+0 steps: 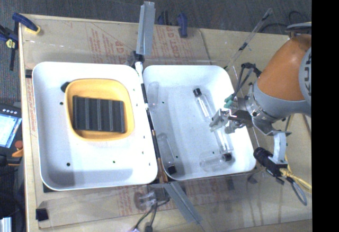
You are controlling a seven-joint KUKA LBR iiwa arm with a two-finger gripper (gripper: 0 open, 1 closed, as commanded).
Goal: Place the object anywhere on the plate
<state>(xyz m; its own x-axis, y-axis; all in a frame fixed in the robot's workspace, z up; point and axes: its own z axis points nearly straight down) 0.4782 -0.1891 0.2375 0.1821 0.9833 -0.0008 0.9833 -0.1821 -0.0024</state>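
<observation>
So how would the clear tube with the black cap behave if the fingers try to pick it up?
The tube looks round and long, lying flat in the right bin, so it would probably roll if nudged sideways. It seems clear and smooth, so it may slip and could be fragile. It is probably light.

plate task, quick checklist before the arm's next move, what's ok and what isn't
1. Plate is in the left bin, yellow with a dark ribbed centre, nothing resting on it: ok.
2. Object located: a clear tube with black caps lies in the right bin: ok.
3. Object on the plate: not ok, not yet done.
4. Gripper is over the right bin near the tube: ok.
5. Tube held between the jaws: cannot tell.
6. Other clear tubes lie along the right bin's left and lower edges; which one is the target: cannot tell.
</observation>
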